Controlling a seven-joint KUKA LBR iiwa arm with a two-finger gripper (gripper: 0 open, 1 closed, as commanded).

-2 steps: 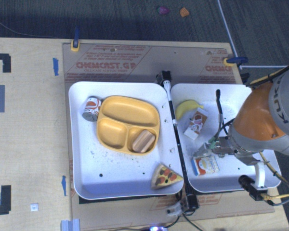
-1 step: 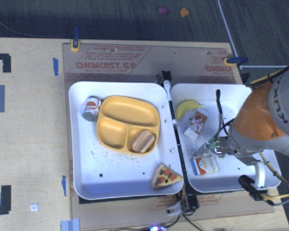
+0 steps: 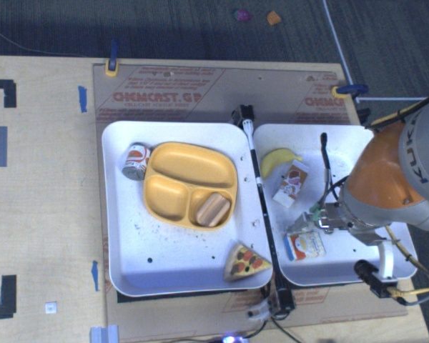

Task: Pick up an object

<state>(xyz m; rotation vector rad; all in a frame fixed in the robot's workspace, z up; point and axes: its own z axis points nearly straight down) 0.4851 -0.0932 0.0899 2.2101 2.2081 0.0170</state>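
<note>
Dark blue-grey carpet runs across the top of the scene, with two small scraps, one purple and one orange, lying on it. Below it a pale wooden tabletop carries black and blue tape marks, and a brown printed board is clamped onto it at the back corners. Two white bins sit side by side on the board. On the left bin lie a yellow divided tray with a sausage in one compartment, a can on its side touching the tray's left end, and a pizza slice near the front right corner. On the right bin lie a banana, a small carton just in front of it, and a flat packet. The arm reaches in from the right, its gripper low over the right bin, just above the packet; I cannot tell how the jaws stand
</note>
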